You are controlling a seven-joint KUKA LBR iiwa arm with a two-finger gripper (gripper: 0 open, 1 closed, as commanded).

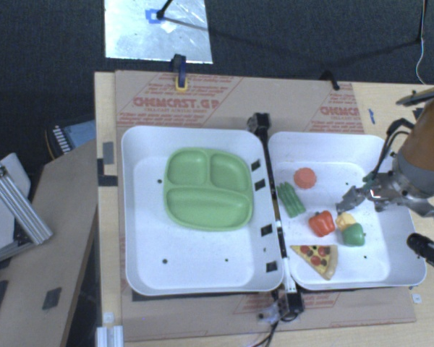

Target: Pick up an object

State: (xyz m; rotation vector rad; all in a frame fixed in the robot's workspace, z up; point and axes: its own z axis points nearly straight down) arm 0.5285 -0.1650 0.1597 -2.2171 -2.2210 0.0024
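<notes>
The gripper (pixel 349 202) is hovering at the right of the frame, just above a yellow toy (pixel 345 220) and green pepper (pixel 354 234). I cannot tell how its jaws are standing.

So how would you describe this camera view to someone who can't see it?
A robot arm reaches in from the right, its pincer over the right white bin above toy food: a tomato, green vegetable, red pepper, green pepper and pizza slice. The left bin holds a green divided plate.
</notes>
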